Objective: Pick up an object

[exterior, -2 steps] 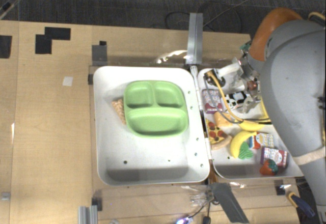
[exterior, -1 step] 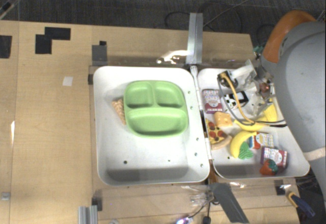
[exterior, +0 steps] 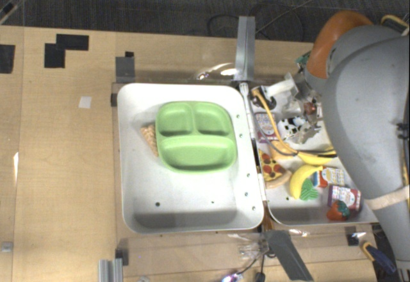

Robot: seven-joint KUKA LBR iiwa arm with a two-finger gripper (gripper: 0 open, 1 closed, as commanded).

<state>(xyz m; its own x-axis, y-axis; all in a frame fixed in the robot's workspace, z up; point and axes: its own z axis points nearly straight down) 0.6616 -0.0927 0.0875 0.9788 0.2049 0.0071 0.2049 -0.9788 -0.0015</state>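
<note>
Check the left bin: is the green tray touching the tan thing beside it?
Touching. The camera view shows the green tray overlapping the tan thing, whose right side runs under the tray's left edge, no gap between them.

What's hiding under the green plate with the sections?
A tan, crumbly-looking cracker or waffle piece pokes out from beneath the left edge of the green three-section plastic plate. The plate covers the rest of it, so its full shape can't be seen.
</note>
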